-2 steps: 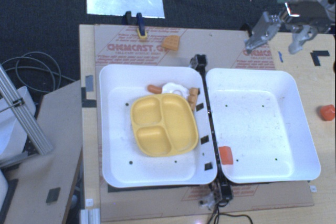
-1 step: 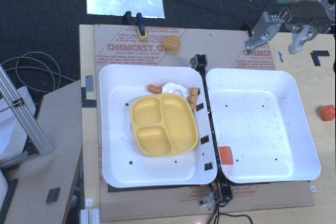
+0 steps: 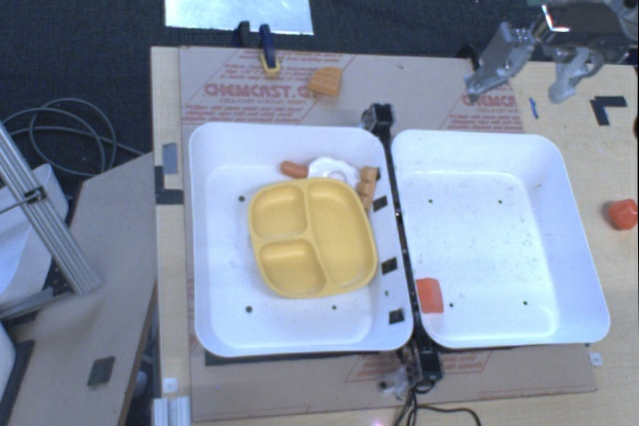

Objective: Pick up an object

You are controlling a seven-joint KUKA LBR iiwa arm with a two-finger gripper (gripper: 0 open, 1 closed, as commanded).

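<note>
Left bin [image 3: 215, 244]: yellow divided plate [image 3: 310, 239], small orange and white pieces, perhaps toy food. Right bin [image 3: 569, 214]: orange block [image 3: 428, 295]. Gripper [image 3: 534, 80] above bench, jaws apart, holding nothing.

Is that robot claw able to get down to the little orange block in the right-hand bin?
Probably yes. The gripper hangs above the bench beyond the right bin; the orange block lies uncovered by the bin's near-left wall, though that wall may crowd the approach.

I read this as a robotics lab: bench [image 3: 469, 100] under protective sheeting, taped bins [image 3: 215, 214], loose cables [image 3: 60, 130] left of frame, aluminium framing [image 3: 45, 214].
</note>
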